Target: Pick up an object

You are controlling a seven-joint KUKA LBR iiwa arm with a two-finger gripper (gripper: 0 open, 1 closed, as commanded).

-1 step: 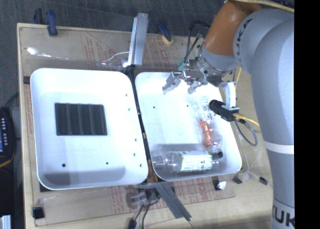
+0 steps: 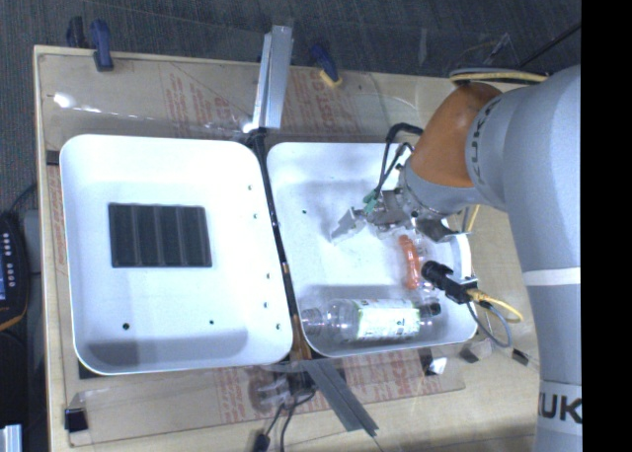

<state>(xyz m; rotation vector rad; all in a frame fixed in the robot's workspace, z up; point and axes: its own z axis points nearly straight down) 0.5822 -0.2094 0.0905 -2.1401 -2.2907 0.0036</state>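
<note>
Jaws [image 2: 348, 224], state unreadable to me, hover mid right white bin [image 2: 296, 169]. My target, the clear plastic bottle [image 2: 370, 322], lies along its near wall: light, slippery, best gripped across its body.

A clear plastic bottle [image 2: 370, 321] lies on its side in the right bin [image 2: 306, 193]. It rests along the bin's near wall, close to the bottom edge. It has a white label with some green on it around its middle. Its dark cap end points to the right. A little orange thing [image 2: 409, 261], long and thin, lies in the same bin, just above the bottle's right end. It lies almost straight up and down in the view.
</note>
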